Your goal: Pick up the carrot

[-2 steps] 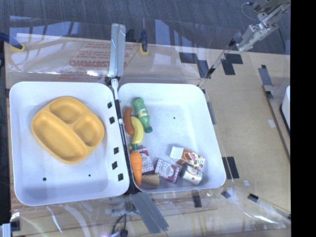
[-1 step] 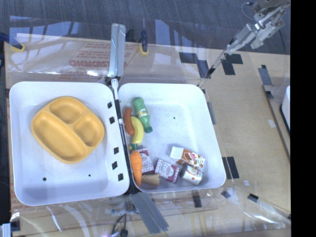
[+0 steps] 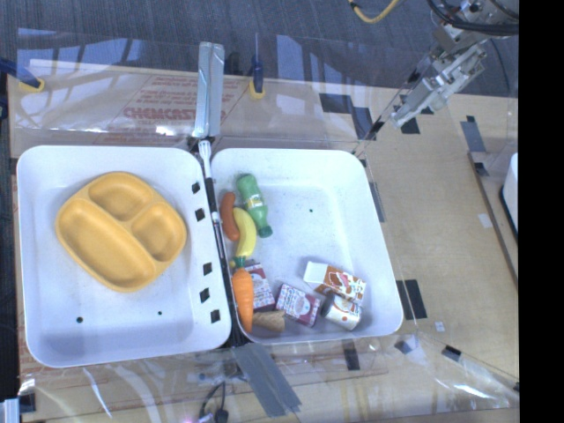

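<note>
1. Camera view, the surface: a pale wooden worktop carries two shallow white bins side by side, the left bin and the right bin, their inner edges touching along a seam with small black marks. Clear plastic sheeting with red printing lies under and behind the bins, and black tape strips dot the wood to the right.
2. Camera view, the room: beyond the far edge of the worktop is dark grey carpet, with a yellow cable looping across it.
3. The left bin holds a yellow divided plate.
4. The carrot lies in the right bin at its near left corner, lengthwise along the left wall, beside small printed cartons.
5. Farther along that same wall lie a banana, a reddish sausage and a green bottle (all close together).
6. The gripper hangs at the far right, above the worktop beyond the right bin's far right corner, well apart from the carrot; I cannot tell whether its fingers are spread or pressed together.
</note>
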`<state>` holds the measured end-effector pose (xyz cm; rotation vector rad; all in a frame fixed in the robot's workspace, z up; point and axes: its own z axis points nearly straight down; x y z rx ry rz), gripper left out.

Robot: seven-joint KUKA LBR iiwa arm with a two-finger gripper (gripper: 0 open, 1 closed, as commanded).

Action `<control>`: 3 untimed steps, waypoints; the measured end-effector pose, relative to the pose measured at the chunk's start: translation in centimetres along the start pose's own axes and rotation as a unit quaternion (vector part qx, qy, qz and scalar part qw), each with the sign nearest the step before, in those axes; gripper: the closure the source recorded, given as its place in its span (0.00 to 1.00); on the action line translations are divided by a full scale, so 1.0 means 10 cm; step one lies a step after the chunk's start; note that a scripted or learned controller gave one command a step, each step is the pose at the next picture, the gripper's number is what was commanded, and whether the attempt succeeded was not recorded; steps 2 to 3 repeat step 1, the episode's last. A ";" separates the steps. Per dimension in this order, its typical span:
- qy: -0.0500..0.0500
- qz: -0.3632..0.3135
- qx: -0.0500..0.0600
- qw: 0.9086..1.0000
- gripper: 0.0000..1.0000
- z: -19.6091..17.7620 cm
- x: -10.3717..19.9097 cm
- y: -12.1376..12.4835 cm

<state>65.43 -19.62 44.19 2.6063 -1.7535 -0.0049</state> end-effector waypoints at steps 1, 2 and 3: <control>0.000 0.043 0.000 0.999 0.00 0.00 -0.40 -0.08; 0.000 0.043 0.000 0.999 0.00 0.00 -0.40 -0.08; 0.000 0.043 0.000 0.999 0.00 0.00 -0.40 -0.08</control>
